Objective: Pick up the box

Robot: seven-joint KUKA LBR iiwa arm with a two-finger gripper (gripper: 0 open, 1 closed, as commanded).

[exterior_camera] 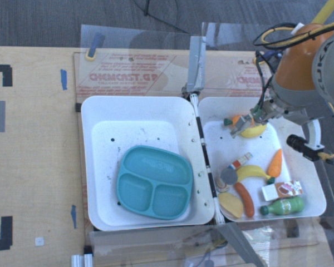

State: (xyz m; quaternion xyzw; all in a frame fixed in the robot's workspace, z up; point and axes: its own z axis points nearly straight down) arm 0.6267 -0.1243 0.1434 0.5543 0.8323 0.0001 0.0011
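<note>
Gripper [240, 124] sits low at the back of the right bin [317, 204], fingers apparently parted around or just beside a yellow banana-like toy [255, 130]; grip unclear, can't tell if anything is actually held. Box [281, 191], white with red print, lies near the bin's front right, just above the green bottle [284, 206], well apart from the gripper. Approach step not yet on target. Next move: lift clear, travel to the box, descend with fingers straddling it. Teal tray [155, 181] in left bin [94, 149] irrelevant.

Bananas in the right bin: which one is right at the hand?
The upper banana, at the bin's far end, right beside the hand. The other banana lies mid-bin, next to the carrot.
</note>
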